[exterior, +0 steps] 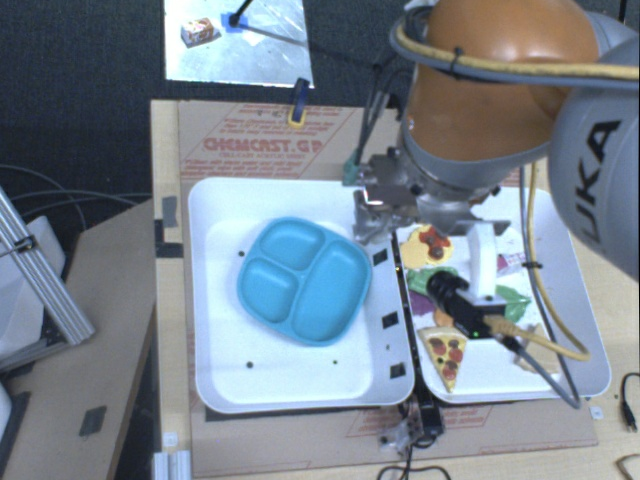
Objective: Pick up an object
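The grey arm [490, 78] with its orange band looms over 2 white bins. Its gripper [372, 218] is low at the far end of the divide between them, and I cannot tell whether it is open, closed or holding anything. The left bin [290, 373] spreads to the view's left of the gripper, and the right bin [560, 358] lies to its right. 1 blue divided plate [303, 279] lies flat in the left bin, just down-left of the gripper. In the right bin, a white piece [484, 263] sits right of the gripper, a toy pizza slice [445, 353] lies well toward the camera from it, and a red-and-yellow toy [433, 240] is just beside it.
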### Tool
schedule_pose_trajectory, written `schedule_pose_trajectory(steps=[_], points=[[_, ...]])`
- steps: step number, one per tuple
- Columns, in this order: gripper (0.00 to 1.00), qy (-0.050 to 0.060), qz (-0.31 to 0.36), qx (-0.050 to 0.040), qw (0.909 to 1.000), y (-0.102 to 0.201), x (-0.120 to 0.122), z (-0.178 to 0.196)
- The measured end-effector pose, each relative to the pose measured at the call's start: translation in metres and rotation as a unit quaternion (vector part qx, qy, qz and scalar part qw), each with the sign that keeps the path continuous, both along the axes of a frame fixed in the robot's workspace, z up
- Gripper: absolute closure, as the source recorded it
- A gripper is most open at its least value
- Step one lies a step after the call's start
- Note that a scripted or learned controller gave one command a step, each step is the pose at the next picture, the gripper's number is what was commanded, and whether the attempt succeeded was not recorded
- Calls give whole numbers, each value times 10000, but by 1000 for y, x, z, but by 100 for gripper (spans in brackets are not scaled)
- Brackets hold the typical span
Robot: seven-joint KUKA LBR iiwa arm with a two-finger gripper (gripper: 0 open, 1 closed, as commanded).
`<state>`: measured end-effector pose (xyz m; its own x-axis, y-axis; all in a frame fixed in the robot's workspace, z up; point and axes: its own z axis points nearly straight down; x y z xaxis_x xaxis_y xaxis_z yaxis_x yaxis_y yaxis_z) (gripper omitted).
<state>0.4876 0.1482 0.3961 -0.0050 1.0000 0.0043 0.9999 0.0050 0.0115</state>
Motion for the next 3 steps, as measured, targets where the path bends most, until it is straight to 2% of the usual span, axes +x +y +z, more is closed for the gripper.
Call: schedule_pose_trajectory(steps=[1, 3], points=[[100, 37, 33, -16, 10000, 0, 0, 5], [100, 24, 102, -15, 9999, 0, 1, 26]])
